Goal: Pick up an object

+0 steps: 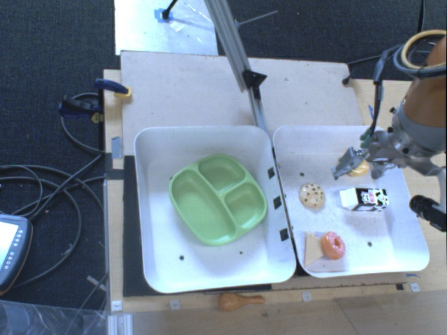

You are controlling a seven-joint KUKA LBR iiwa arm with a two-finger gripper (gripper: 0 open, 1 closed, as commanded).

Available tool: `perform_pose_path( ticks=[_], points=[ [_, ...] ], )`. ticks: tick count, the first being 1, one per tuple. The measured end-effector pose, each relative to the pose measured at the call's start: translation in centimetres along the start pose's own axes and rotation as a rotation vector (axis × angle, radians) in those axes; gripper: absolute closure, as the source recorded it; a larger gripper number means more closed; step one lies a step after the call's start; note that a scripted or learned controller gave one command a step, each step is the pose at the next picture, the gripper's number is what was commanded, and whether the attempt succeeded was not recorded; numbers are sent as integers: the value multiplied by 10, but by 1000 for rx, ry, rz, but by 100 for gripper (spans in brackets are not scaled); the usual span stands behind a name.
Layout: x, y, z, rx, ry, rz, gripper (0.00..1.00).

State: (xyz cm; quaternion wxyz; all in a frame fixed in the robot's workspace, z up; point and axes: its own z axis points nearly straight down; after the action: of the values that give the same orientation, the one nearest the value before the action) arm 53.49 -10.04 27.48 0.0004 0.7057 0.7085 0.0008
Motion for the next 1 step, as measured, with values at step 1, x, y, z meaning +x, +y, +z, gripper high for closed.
perform_pose_path(
  ticks=[1],
  points=[
    [0,0,0,-1,0,1,0]
  ],
)
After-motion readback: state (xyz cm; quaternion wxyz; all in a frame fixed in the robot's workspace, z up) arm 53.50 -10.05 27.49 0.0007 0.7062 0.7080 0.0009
